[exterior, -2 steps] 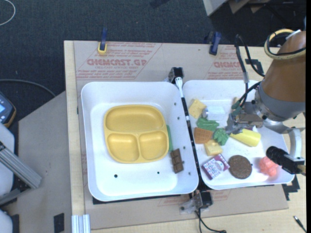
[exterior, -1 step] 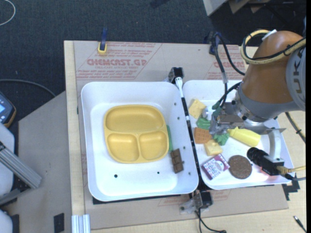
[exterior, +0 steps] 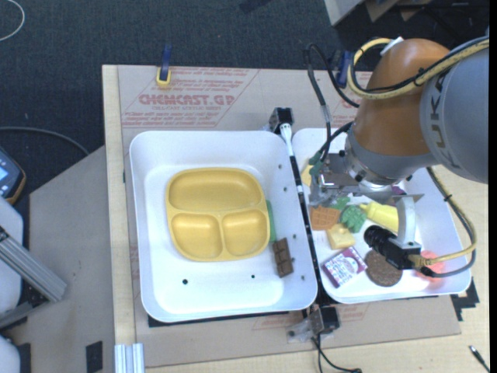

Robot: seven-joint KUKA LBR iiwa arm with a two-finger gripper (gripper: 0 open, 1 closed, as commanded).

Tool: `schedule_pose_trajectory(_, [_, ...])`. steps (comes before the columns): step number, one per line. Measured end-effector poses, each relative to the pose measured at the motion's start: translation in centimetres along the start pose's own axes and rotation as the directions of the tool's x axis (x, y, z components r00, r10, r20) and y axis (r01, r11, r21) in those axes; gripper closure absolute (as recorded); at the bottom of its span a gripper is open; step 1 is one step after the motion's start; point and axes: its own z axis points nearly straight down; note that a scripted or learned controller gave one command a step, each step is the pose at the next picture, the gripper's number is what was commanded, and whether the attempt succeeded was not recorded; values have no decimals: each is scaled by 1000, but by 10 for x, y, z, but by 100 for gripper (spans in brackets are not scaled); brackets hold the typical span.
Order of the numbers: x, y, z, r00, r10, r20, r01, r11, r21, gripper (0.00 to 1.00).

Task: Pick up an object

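Looking down on the bench, we take the yellow divided plate (exterior: 217, 212) as our landmark; it lies flat in the left bin (exterior: 147, 208), with one long compartment at the far side and two smaller ones nearer us. Just right of the plate, a thin green strip (exterior: 269, 216) runs along its edge, and a small brown chocolate bar (exterior: 283, 256) lies by the plate's near right corner, close to the bin wall. Further right of the plate, across the divider, we see the right bin (exterior: 443, 286) holding a jumble of toy food: an orange cracker (exterior: 324, 218), a green broccoli piece (exterior: 353, 218), a yellow piece (exterior: 383, 211), a purple packet (exterior: 342, 266) and a dark round cookie (exterior: 383, 270). The arm (exterior: 404, 107) hangs over that pile, well right of the plate, and its gripper (exterior: 335, 179) sits low among the items. We cannot tell how the gripper stands, nor whether it grasps anything.
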Motion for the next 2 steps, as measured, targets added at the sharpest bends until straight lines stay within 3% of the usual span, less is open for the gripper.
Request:
schedule_pose_trajectory(1, [17,-3,17,1000,3,-1,-3,1000,7,100])
schedule_pose_trajectory(2, [21,-2,-1,1000,2,0,-2,1000,0,100])
